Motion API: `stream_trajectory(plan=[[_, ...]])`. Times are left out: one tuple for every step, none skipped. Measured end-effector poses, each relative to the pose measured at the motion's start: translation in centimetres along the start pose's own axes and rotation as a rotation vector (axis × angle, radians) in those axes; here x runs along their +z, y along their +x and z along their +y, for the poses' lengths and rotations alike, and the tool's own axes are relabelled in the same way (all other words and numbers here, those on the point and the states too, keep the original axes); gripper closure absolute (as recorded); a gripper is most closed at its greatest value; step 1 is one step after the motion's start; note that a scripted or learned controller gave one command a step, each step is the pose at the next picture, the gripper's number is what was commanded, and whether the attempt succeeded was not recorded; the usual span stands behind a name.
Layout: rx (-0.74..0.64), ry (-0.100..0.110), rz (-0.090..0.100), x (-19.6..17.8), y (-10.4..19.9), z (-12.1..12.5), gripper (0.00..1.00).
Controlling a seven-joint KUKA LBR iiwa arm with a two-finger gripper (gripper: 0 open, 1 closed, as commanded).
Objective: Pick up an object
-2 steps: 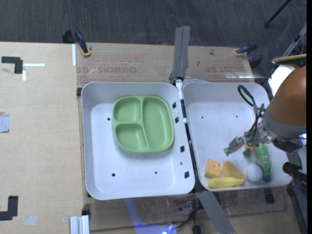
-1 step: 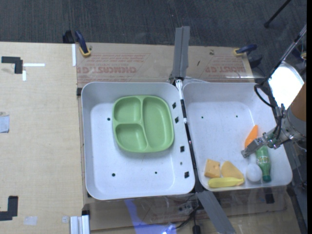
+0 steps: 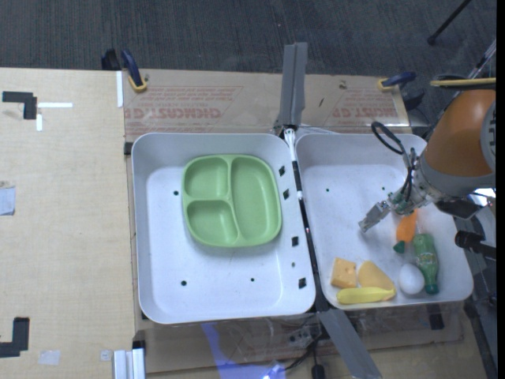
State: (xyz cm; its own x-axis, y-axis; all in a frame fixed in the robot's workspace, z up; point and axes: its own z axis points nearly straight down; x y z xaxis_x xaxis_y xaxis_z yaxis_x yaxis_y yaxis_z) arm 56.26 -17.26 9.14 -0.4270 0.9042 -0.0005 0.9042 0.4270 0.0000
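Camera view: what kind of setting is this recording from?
Likely a robotics lab bench: two white bins clamped side by side, a grey-and-orange arm reaching in, and toy food as practice objects.

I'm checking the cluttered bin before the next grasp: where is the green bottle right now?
In the camera view, the green bottle lies near the right bin's right edge, just below the orange piece and beside the white egg.

Grey arm [image 3: 461,144], orange band, black cable
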Motion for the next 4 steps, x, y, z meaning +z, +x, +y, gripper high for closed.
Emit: stream_trajectory(plan=[[0.016,0.000,0.000,0.1,-1.3,0.7,0.00],[0.067,-0.002,0.013,0.0,-1.1,-4.9,0.00],[0.071,-0.001,0.007,-0.7,-1.3,-5.0,1.00],[0.314,0.003,0.001,0.2,-0.3,-2.3,1.00]])
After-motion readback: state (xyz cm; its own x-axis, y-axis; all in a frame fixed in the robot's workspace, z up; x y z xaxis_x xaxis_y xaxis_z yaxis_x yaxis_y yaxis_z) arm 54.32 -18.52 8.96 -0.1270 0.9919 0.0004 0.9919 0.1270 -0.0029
